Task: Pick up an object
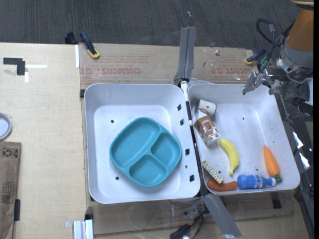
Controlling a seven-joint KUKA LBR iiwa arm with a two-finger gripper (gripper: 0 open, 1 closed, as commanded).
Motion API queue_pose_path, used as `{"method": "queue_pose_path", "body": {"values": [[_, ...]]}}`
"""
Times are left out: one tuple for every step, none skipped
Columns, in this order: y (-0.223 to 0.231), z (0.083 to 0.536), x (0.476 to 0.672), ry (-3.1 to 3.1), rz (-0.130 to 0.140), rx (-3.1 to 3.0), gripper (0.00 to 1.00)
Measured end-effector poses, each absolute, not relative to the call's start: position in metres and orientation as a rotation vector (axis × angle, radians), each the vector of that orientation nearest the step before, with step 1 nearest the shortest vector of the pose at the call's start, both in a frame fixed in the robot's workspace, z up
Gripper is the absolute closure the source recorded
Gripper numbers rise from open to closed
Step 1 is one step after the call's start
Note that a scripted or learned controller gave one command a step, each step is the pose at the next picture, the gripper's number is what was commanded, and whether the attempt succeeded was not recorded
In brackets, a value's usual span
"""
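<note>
Several objects lie below-left of your gripper; nearest is the box, long axis running away; finger opening: cannot tell.

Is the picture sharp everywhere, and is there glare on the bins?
Camera view: the blue plate and banana look sharp; light is even with soft shadows; the right bin shows faint glare near its far wall; the gripper at the right looks slightly blurred.
</note>
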State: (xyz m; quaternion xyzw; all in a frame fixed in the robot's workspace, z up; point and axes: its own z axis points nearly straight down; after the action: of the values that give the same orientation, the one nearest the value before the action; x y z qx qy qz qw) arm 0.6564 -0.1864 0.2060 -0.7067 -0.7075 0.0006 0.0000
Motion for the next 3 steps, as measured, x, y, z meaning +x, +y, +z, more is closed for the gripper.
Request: {"method": "queue_pose_path", "body": {"values": [[-0.161, 0.099, 0.604, -2.123, 0.004, -2.313, 0.00], [-0.174, 0.092, 0.544, -2.421, 0.001, -2.000, 0.00], [-0.163, 0.092, 0.528, -2.362, 0.001, -2.069, 0.00]]}}
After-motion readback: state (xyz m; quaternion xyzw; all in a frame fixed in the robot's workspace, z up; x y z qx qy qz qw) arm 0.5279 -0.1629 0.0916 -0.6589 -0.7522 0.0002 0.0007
